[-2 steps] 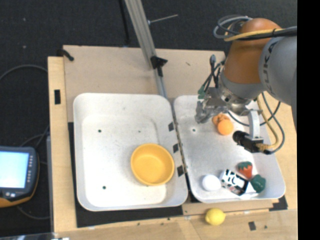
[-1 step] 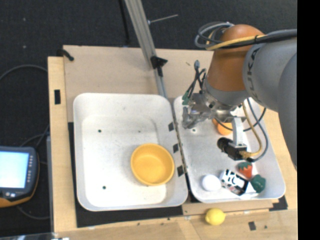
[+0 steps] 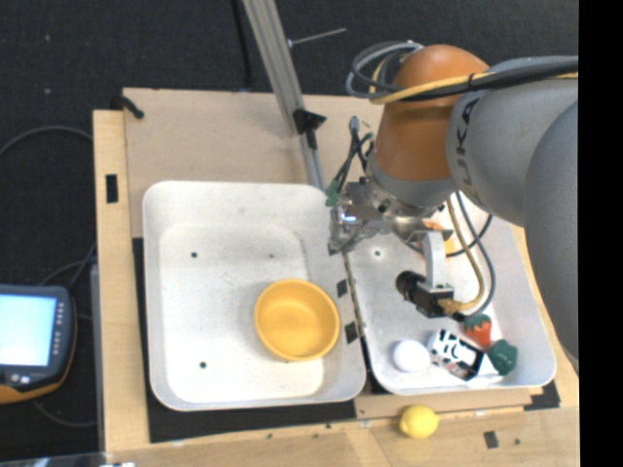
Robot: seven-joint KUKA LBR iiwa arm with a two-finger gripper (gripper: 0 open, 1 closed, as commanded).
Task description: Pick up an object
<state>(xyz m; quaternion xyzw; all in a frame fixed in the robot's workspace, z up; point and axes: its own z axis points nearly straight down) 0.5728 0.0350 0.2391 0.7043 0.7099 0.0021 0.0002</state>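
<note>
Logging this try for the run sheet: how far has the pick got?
Nothing looks picked yet. The yellow bowl sits in the left bin; the white ball and small toys lie in the right bin; a yellow ball rests on the bench outside. The arm hangs over the right bin's upper end. Grasping and lifting remain.
</note>
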